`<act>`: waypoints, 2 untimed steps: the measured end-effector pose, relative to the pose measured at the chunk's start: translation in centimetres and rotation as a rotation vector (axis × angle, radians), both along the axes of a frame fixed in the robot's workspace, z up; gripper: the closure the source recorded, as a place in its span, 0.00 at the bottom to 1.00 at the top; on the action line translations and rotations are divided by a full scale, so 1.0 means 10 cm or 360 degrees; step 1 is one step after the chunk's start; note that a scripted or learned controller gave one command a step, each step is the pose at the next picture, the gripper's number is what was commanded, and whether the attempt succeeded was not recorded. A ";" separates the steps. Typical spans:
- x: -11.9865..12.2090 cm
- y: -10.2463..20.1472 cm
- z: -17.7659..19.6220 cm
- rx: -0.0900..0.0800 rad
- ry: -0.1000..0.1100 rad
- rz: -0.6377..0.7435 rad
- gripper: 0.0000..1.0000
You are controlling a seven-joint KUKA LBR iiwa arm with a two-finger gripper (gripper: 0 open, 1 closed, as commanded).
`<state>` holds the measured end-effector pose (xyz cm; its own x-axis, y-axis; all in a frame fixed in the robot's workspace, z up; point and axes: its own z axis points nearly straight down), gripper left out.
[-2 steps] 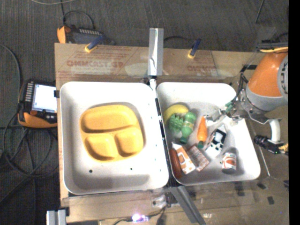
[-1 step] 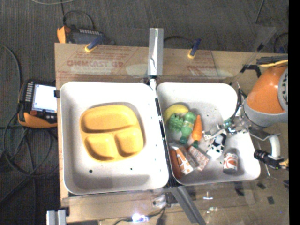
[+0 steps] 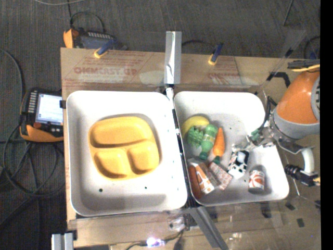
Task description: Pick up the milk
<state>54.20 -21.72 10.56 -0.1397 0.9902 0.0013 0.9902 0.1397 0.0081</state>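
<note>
**Gripper over right bin, milk on the floor**

Camera view: milk (image 3: 239, 163), cow-patterned carton, lies in the right bin (image 3: 270, 191), near its right side, can (image 3: 256, 180) just beside it. Gripper (image 3: 256, 136) hangs just above and right of the milk; can't tell jaw state. Banana (image 3: 193, 123), green bottle (image 3: 207, 139) and carrot (image 3: 219, 141) sit mid-bin. Yellow tray (image 3: 125, 146) fills the left bin (image 3: 78, 191).

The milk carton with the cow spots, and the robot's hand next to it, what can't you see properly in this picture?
- Milk carton, camera view: too small to read any print on it.
- Gripper, camera view: small and dark against the right bin; its shape is hard to make out.
- Arm, camera view: cut off by the right edge.
</note>
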 end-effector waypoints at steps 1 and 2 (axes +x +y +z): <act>0.00 0.01 0.00 0.0002 0.0001 0.0002 0.00; -0.36 0.15 -0.14 -0.0015 -0.0019 0.0220 0.00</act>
